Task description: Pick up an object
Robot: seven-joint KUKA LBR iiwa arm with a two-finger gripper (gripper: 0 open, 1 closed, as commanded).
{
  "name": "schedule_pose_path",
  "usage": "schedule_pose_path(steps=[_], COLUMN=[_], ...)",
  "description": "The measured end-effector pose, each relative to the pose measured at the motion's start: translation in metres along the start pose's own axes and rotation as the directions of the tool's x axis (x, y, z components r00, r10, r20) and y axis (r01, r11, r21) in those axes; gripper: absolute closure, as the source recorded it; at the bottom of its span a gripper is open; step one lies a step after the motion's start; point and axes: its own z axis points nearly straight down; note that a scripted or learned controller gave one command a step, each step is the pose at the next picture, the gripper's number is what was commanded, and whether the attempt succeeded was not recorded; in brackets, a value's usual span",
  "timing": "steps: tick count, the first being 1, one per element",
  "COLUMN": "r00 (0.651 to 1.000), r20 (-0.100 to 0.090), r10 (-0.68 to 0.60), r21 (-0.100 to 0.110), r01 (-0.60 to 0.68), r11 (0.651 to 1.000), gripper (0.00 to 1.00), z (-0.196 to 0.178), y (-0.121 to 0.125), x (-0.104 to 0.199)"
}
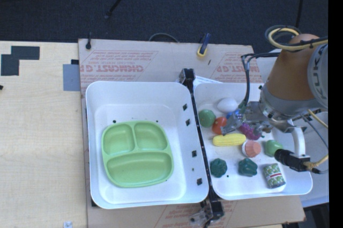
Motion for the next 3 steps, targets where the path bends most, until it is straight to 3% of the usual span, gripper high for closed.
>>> schedule_pose_path(steps=[1, 2, 3], r00=[1.000, 1.000, 1.000], r20=[0.002, 0.000, 0.009], r10=[-0.001, -0.001, -0.001], r21=[-0.013, -0.007, -0.034], r01=[0.001, 0.001, 0.001], r11=[1.000, 1.000, 0.999], gripper=[0.00, 0.00, 0.00], z=[-0.007, 0.043, 0.087], y=[0.003, 0.009, 0.016], x=[0.000, 0.007, 0.005])
